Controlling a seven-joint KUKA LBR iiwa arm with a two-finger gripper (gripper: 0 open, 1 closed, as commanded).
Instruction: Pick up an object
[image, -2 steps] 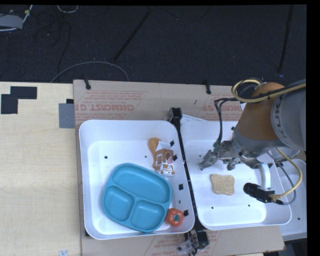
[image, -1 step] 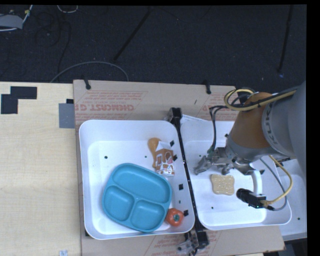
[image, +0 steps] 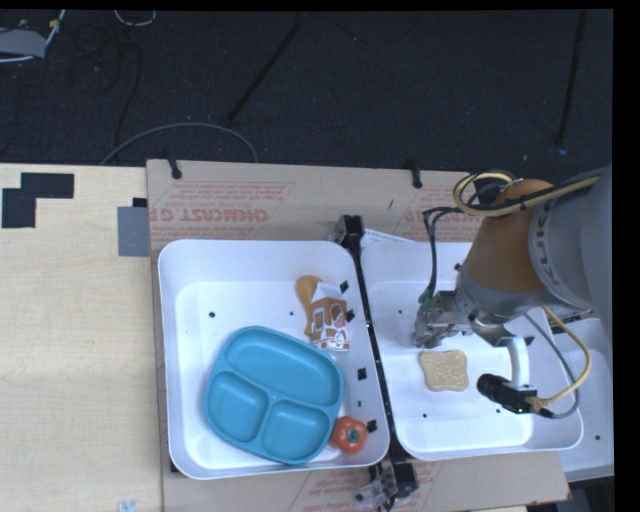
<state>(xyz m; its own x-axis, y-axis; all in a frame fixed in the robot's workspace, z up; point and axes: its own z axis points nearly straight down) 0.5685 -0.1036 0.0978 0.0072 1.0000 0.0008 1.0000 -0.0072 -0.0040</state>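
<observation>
A slice of toast (image: 444, 370) lies flat on the floor of the right bin (image: 480, 440). My gripper (image: 436, 327) hangs just above the toast's far edge, pointing down; its finger gap is too small and dark to read. The left bin (image: 185, 300) holds a blue divided plate (image: 273, 393), a red tomato (image: 349, 434) at the plate's near right corner, a small printed packet (image: 329, 326) and a tan curved piece (image: 309, 290) behind it.
The grey arm with its orange band (image: 510, 250) fills the right bin's far right side, with cables (image: 560, 370) looping over it. A black divider (image: 365, 330) runs between the bins. A cardboard sheet (image: 250, 200) lies under both bins.
</observation>
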